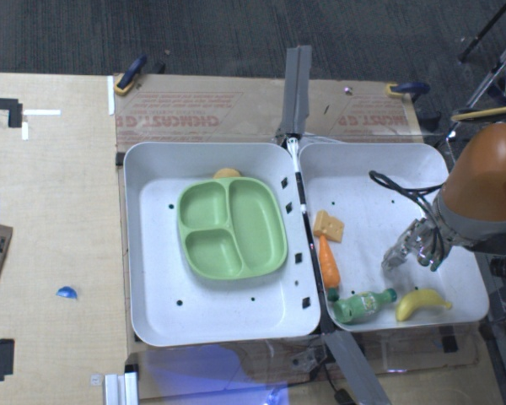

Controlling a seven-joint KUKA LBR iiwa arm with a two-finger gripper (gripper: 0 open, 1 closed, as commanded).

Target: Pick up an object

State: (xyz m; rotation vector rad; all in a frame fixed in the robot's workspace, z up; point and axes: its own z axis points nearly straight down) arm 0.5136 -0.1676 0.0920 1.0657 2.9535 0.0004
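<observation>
Blue clamps (pixel 131 72) on cardboard sheet (pixel 202 108)

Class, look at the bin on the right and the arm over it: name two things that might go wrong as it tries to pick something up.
1. The hand hangs over bare floor of the right bin, between the items, so closing here would likely catch nothing.
2. The banana lies near the bin's front wall and close to the green bottle; a descent there may hit the wall or nudge the bottle into the carrot.

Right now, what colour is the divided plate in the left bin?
Light green; the divided plate shows best in the camera view.
</observation>
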